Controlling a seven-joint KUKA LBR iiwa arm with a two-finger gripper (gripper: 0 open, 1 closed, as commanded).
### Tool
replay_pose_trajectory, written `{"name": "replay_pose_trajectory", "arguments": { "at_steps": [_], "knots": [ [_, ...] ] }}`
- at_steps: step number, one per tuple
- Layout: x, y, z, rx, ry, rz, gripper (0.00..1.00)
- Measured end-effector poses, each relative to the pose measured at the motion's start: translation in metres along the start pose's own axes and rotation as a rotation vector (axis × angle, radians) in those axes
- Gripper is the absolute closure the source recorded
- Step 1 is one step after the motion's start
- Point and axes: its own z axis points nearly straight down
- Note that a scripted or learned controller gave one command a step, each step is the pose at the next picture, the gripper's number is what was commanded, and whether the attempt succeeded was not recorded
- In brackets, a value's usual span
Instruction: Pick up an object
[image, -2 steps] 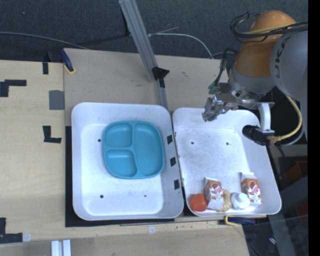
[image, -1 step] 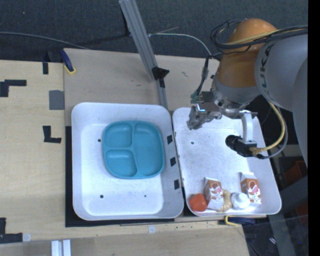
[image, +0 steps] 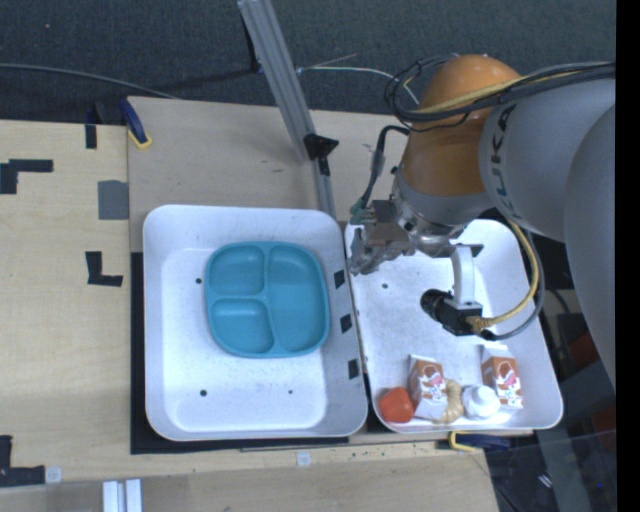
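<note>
Gripper low over far-left corner of right bin, close by wall shared w/ left bin. Fingers point down-left in the view; seem near closed w/ nothing visible between, but small & dark, so cannot tell for sure.

Pickable things all clustered at near edge of right bin, well apart from gripper, across bare bin floor. Direction from gripper: toward camera & a bit right in the view. In a row along near wall, left to right: orange ball, carton w/ red print, pale peanut-shaped lump, white bottle, second carton. First carton stands w/ long axis roughly far-to-near; touching ball on one side, lump on other. Second carton just beside bottle. Tight packing, not much finger room between.

Black part on cable hangs mid-bin, between gripper & cluster; likely belongs to arm, not a target.

Blue divided plate in left bin, just across wall from gripper; flat, wide, prob hard to pinch.

Judgement: nothing held yet; next move needs travel toward near edge, then descent onto cluster's outer item, e.g. ball or second carton.
</note>
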Motion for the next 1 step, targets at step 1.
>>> {"name": "replay_pose_trajectory", "arguments": {
  "at_steps": [1],
  "knots": [
    [0.0453, -0.0104, 0.0017, 0.000, 0.001, -0.001, 1.00]
  ]
}}
